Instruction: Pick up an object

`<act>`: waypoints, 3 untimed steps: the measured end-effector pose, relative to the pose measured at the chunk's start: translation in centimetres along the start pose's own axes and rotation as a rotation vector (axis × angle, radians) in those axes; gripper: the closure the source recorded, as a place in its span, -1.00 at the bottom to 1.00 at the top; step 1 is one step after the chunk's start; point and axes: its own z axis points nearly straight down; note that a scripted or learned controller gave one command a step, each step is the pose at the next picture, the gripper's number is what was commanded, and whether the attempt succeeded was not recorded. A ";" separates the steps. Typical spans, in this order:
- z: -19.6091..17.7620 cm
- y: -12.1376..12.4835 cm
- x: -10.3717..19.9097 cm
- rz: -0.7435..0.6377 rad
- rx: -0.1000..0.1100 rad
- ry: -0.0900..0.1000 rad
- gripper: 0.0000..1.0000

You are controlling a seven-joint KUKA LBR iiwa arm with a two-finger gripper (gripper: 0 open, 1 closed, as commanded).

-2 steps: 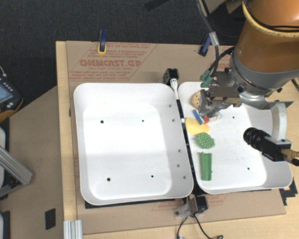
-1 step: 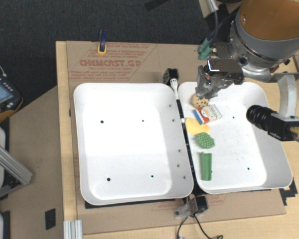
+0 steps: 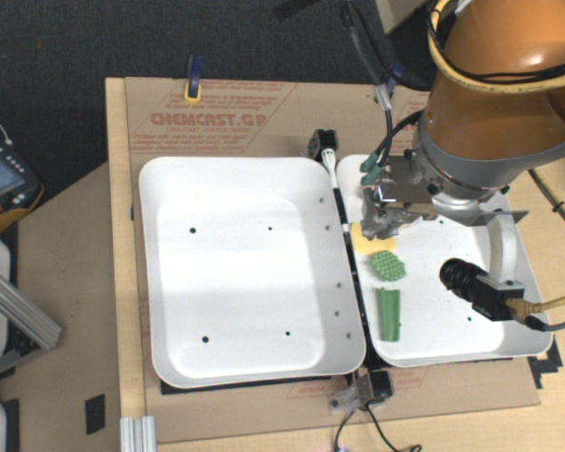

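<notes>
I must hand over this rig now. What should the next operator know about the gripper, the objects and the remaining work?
Gripper: low in the right bin, near its left wall, over a yellow object. Whether it is open or shut cannot be seen.
Objects: the yellow object lies partly under the gripper; a green round object is just below it in the view; a green stick is further towards the near edge.
Done: no object is seen lifted.
Left: grasp one object and raise it.
</notes>
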 end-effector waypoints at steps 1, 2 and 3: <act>3.5 2.2 -6.1 0.003 -0.006 0.001 1.00; 2.2 2.2 -5.7 -0.004 -0.013 0.002 1.00; 1.2 2.3 -5.7 -0.003 -0.015 0.002 1.00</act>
